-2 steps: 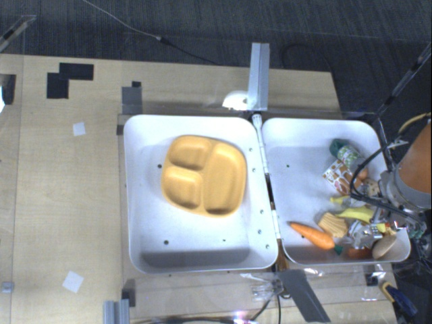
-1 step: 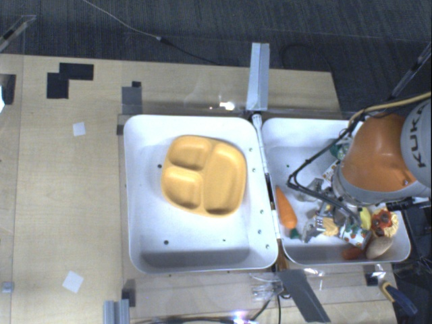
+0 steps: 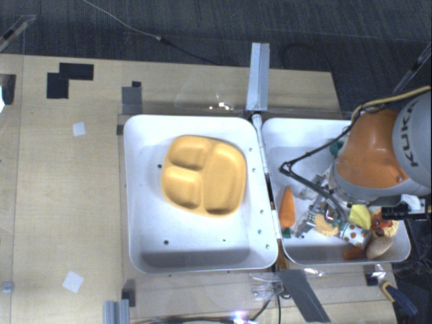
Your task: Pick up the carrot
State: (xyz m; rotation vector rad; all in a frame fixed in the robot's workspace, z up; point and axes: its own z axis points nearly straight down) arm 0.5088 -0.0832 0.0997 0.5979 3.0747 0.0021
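The arm (image 3: pixel 398 155) bears dark letters reading "KUK" on its grey housing at the frame's right edge.

Two white bins: the left bin (image 3: pixel 142 201) lies well away from the gripper (image 3: pixel 317 218), and the right bin (image 3: pixel 297 137) lies beneath it. One yellow three-compartment tray (image 3: pixel 202 174) sits in the far bin, and one carrot (image 3: pixel 287 206) lies just beside the gripper. Several small toy items (image 3: pixel 361 231) are clustered close against the tool; their exact number cannot be told.
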